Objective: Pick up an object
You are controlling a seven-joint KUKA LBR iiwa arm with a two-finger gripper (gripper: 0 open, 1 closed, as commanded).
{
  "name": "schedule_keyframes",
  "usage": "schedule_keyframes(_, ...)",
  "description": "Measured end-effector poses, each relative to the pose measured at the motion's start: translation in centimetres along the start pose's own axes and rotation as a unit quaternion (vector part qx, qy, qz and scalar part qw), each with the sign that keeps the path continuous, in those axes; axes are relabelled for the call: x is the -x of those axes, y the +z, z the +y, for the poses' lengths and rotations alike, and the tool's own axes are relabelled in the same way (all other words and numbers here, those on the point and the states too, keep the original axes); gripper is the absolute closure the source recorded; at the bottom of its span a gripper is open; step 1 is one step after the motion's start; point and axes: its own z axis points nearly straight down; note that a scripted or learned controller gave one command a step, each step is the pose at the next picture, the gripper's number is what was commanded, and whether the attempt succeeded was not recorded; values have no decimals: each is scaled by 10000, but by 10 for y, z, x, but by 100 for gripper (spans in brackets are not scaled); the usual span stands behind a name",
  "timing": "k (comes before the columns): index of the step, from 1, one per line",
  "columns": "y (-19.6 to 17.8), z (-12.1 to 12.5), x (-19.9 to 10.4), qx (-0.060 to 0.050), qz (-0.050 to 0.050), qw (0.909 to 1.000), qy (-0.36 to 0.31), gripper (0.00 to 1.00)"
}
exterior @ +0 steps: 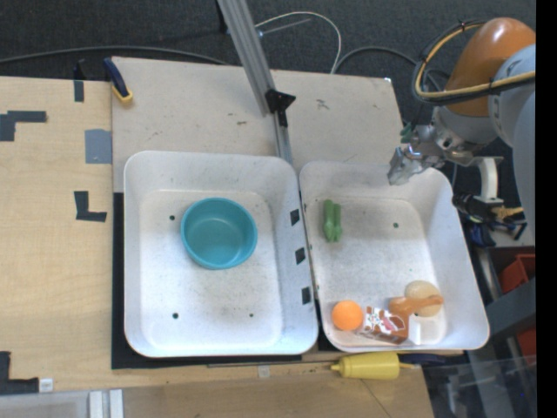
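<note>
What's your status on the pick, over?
Gripper above right bin's far rim, holding nothing. Green piece untouched. Path clear.

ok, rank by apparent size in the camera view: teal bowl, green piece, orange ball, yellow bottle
1. teal bowl, clearly largest.
2. yellow bottle, lying on the bench in front of the right bin.
3. green piece and orange ball: too alike to rank; the piece is longer, the ball wider.
</note>
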Motion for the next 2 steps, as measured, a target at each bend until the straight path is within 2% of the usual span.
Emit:
schedule_keyframes(1, -64, -1, 0, 8, -6, 10000, -1, 100)
schedule_keyframes(2, -75, -1, 0, -21, 5, 10000, -1, 100)
